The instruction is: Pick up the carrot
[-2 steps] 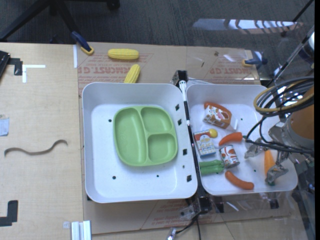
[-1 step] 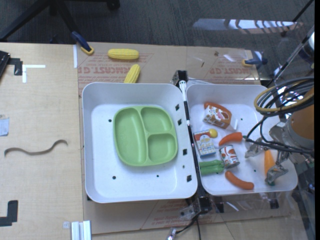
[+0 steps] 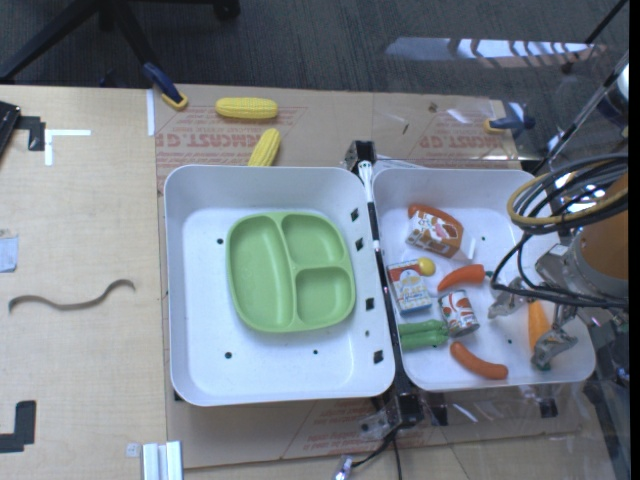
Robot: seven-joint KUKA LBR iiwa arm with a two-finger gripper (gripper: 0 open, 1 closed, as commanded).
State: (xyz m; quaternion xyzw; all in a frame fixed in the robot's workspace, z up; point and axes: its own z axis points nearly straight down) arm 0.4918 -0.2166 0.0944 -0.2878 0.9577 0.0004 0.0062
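Resting on cardboard [image 3: 330,133], apparently: both bins [image 3: 190,268].

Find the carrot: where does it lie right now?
In the right bin, near its right wall, the carrot sits between the gripper's fingers, right of the small can.

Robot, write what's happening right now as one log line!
task: pick up carrot | gripper over right bin, at carrot | grasp: cannot tell | left bin: green plate

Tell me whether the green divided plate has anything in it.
Empty. The green divided plastic plate lies flat in the left white bin, and all three of its compartments show bare green, with no food items in them.
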